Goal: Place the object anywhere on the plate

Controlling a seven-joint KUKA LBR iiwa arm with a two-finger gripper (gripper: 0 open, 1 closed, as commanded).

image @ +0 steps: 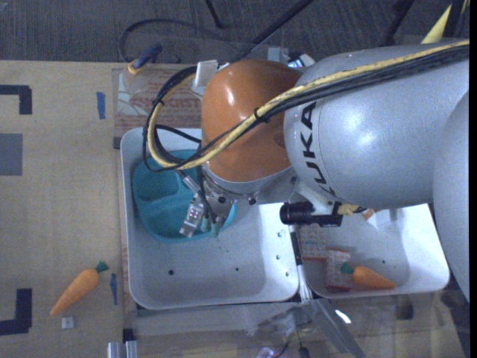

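The light wooden surface [59,200] carries two shallow white bins side by side, the left bin [216,282] and the right bin [417,259]. A toy carrot [74,290] lies directly on it, near the left bin's lower corner. Black markings [16,99] and blue tape pieces [100,104] are also on it.

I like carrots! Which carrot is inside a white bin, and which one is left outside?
The carrot in the right bin is inside. The other carrot lies out on the wooden bench, left of both bins.
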